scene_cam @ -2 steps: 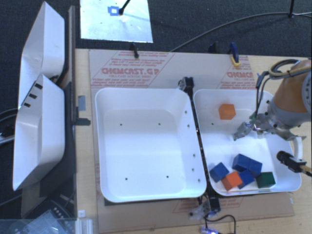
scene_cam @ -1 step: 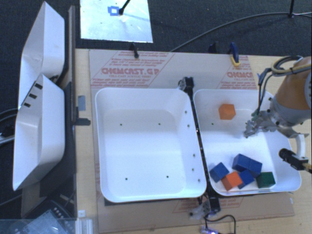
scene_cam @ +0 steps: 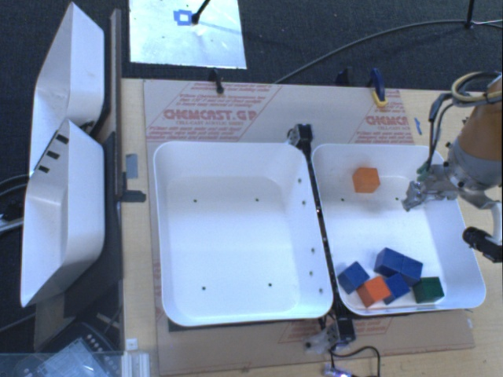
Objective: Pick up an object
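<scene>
The gripper (scene_cam: 416,195) hung over the right bin's (scene_cam: 464,246) far right side; whether it was clenched or released could not be told. Nothing showed in its grasp. An orange cube (scene_cam: 365,179), small and matte, sat alone just to its left, probably the easiest pick. Below it, blue, orange and green blocks (scene_cam: 389,277) crowded together, leaving little room around them.

A robotics lab — clamped bench board (scene_cam: 314,104), loose cables (scene_cam: 354,42), dark carpet (scene_cam: 354,6).
</scene>
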Controlling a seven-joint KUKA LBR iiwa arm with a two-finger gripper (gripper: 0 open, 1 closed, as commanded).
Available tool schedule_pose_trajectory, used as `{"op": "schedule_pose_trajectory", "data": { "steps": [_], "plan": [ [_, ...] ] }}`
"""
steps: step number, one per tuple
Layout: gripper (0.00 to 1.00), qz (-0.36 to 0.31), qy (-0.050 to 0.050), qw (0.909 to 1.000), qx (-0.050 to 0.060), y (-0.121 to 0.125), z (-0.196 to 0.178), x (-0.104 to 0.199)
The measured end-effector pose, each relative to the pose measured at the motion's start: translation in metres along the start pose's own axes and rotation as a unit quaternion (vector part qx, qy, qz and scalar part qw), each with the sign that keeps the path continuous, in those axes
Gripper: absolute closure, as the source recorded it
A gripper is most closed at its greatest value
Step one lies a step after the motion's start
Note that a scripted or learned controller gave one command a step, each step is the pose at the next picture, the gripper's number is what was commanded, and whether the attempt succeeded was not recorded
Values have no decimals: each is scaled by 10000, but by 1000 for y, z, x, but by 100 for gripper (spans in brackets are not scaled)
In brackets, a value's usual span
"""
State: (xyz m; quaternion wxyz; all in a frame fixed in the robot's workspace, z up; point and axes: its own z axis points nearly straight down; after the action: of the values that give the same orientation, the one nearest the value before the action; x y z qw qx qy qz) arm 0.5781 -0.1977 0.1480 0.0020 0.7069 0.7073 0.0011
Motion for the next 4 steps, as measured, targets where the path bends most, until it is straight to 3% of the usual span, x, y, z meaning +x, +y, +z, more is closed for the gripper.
{"op": "schedule_pose_trajectory", "data": {
  "steps": [2,4],
  "plan": [
    [100,-1,1,10000,0,1,-82,-3],
    [100,-19,11,10000,17,22,-71,92]
  ]
}}
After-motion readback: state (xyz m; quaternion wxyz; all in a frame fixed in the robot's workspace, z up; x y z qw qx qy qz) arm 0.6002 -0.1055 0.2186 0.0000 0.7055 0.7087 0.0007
